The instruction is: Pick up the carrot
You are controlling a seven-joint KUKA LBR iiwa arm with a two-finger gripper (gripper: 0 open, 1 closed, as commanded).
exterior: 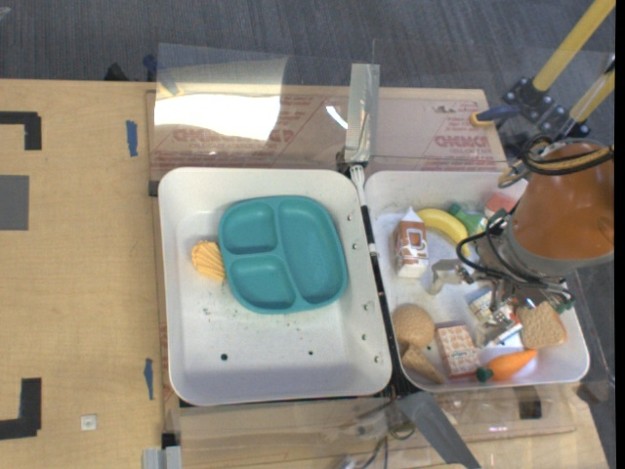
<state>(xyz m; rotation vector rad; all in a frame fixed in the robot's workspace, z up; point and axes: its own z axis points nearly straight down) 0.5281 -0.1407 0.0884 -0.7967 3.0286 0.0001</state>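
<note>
Camera view: slanted look down on two white bins side by side
Carrot (511, 364): near right corner of right bin (576, 360), against the near wall; orange body, green tip toward the bin's middle
Long axis: roughly along the near wall, tilted slightly
Gripper (496, 313): low over right bin, just above and a bit left of carrot, toward the far wall from it
Fingers: metal parts cluttered and blurred, opening cannot be told; nothing seen held
Coming move, judged: short shift toward the near right corner, then down, closing across the carrot's short axis
Crowding: cracker box (456, 350) just left of carrot, bread (543, 326) just beyond it, wall on near side; tight room
Other items: banana (441, 224), milk carton (412, 245), cookie (414, 326)
Left bin (186, 340): teal plate (283, 252), shell-like pastry (207, 259)
Surface: smooth white plastic, carrot may slide
</note>
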